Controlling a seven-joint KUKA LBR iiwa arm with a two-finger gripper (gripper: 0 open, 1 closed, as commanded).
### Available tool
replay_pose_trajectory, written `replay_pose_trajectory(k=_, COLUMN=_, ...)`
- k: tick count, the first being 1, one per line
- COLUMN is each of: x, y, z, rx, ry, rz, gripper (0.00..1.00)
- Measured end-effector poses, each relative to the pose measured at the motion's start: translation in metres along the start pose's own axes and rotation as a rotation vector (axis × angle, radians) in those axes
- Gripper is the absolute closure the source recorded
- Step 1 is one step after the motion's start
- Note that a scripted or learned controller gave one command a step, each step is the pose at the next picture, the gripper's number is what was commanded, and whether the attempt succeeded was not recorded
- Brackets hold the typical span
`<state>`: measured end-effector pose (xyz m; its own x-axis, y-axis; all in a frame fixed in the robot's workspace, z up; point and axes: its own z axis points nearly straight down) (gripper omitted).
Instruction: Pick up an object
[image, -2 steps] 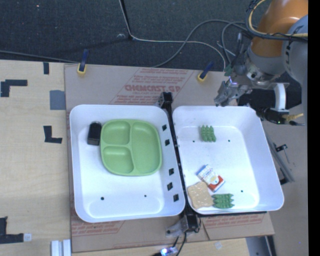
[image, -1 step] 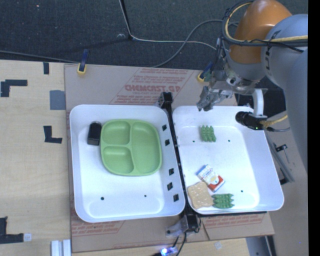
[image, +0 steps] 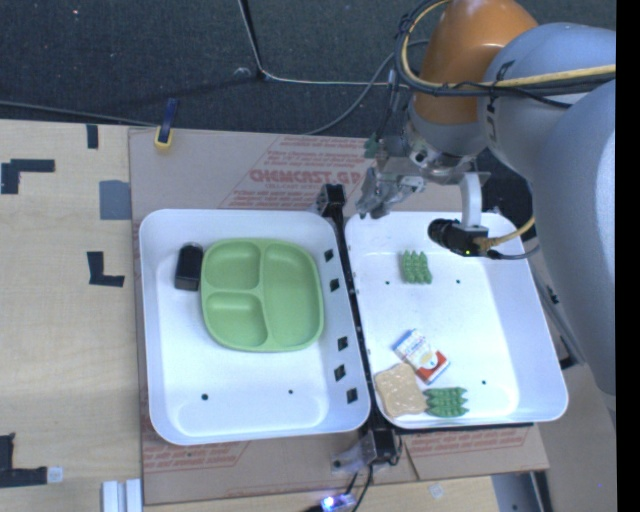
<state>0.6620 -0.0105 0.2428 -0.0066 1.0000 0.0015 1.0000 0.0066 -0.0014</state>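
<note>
The metal gripper (image: 383, 198) hangs over the shallow white right bin's (image: 500, 320) far-left corner, seemingly empty; open or closed, I cannot tell. A small green ridged block (image: 415, 267) lies near that bin's far edge.

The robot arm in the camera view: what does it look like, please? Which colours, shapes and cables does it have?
The arm is smooth, rounded and light grey, with a glossy orange band above the wrist. Yellow cables run along it. The gripper is small and metallic grey.

Arm (image: 570, 110) partly beyond top and right edges; packet (image: 418, 356) print illegibly small.
</note>
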Motion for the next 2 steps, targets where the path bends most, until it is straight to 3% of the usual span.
replay_pose_trajectory(k=2, x=0.102, y=-0.004, z=-0.001, rx=0.000, ry=0.000, rz=0.000, gripper=1.00)
